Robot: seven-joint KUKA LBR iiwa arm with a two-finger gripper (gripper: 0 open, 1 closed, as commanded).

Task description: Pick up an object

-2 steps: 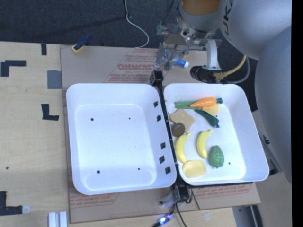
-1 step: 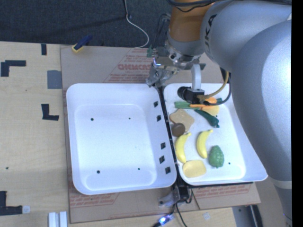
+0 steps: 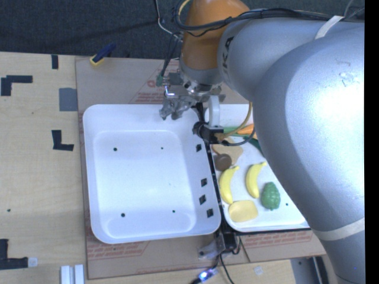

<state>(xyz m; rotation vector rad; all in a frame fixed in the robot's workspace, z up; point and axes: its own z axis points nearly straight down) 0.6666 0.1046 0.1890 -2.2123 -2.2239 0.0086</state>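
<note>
On the wooden desk, over a cardboard sheet, the hand hovers at the left bin's far rim, grip state unclear; bananas lie in the right bin, against dark backdrop

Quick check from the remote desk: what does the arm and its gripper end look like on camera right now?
The arm is bulky, rounded and glossy light grey, with an orange band above the wrist. Black cables loop around the orange section. The gripper is a small dark metal assembly, with a white part beside it.
</note>
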